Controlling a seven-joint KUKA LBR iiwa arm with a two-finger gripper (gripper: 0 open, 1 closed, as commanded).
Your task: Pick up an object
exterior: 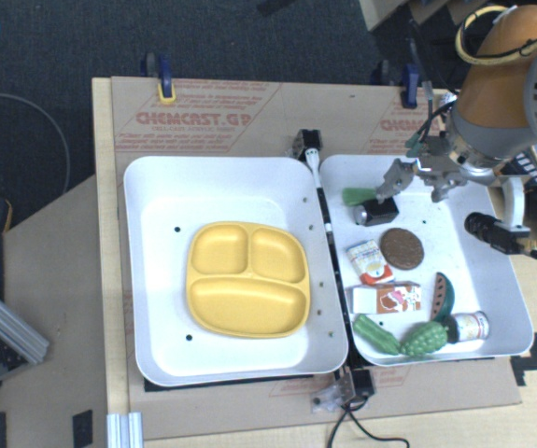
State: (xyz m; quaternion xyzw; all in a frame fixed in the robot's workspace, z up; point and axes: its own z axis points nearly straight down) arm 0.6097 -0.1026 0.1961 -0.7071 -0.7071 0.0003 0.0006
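Camera view: over the right white bin (506,292), the pincer (378,208) hangs at the upper left corner, its black tip beside a green piece (357,195); whether its fingers are spread or pressed together cannot be told. A brown disc (402,248) lies just below and right of it, close but apart. Small packets (387,299) and a green toy (424,338) sit well below. A yellow divided tray (247,280) rests in the left bin (147,250).
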